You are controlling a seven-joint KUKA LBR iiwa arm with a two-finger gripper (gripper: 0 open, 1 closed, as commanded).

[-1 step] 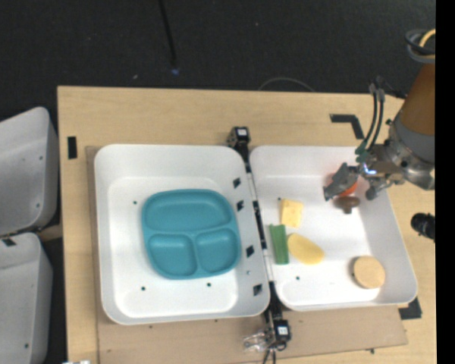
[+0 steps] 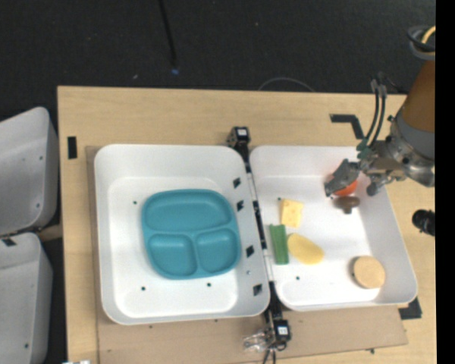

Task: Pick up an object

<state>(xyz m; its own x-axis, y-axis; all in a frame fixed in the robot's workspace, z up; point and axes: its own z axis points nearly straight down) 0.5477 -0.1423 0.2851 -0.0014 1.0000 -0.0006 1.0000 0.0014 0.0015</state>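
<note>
Camera view: left bin [image 2: 114, 203] holds blue tray [image 2: 189, 231]; right bin [image 2: 379, 290], food items; claw [image 2: 346, 186] clamps red-orange piece [image 2: 341, 179].

The light wooden bench [image 2: 174, 116] carries two shallow white bins side by side; the right bin [image 2: 387, 294] lies under the gripper [image 2: 347, 190], with its bare floor just below the fingers; the left bin [image 2: 121, 287] sits well to the left of the fingers, touching the right bin along a clipped seam; bare wood shows beyond both bins.
</note>
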